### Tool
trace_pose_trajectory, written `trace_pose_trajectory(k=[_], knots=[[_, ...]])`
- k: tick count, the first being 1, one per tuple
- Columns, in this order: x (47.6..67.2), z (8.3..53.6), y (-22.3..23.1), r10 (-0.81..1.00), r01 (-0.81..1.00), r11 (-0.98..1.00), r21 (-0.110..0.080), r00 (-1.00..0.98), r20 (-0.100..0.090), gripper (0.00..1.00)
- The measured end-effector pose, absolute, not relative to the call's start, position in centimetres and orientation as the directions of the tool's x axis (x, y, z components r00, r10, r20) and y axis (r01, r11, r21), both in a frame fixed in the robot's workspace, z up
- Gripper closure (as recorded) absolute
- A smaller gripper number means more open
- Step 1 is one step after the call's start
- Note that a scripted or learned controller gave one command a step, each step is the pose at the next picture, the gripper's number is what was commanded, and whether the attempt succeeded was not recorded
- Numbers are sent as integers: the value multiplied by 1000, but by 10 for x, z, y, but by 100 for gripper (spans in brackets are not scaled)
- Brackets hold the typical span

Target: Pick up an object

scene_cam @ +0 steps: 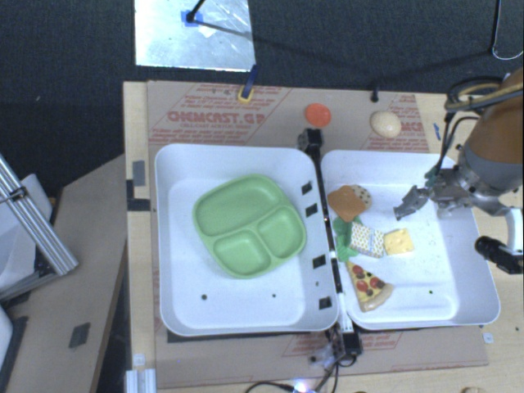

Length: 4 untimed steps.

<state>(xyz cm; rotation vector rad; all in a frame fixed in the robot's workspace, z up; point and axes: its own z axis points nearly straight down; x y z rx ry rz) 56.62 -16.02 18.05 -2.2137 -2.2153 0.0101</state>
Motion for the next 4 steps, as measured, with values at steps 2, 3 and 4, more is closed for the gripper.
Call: trace_pose_trajectory(k=[2,3,4], knots=[[566,129,-168,1000,1000,1,-3,-1,1,0],[569,87,-167,1000,1000,0,7,0,1,0],[571,100,-169,1000,1000,1,15,-1,-5,100]])
